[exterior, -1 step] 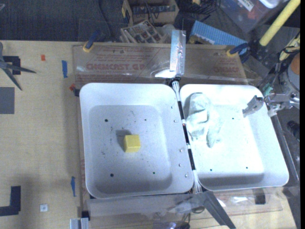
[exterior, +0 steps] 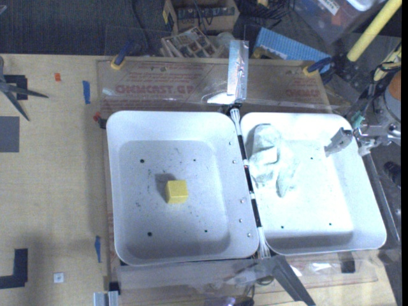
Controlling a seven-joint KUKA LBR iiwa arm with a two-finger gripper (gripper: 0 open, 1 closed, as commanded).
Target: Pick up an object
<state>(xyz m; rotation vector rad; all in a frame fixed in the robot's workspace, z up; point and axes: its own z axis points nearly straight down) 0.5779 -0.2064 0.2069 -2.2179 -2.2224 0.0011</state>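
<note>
My gripper [exterior: 336,143], its opening impossible to tell, hangs right of the crumpled white cloth [exterior: 271,161]; a yellow block [exterior: 177,191] sits well left of the cloth.

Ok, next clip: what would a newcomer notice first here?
Probably the small yellow block, alone near the middle of the left bin. Then the crumpled white cloth heaped at the right bin's left side, with the gripper hanging at that bin's upper right edge.
</note>
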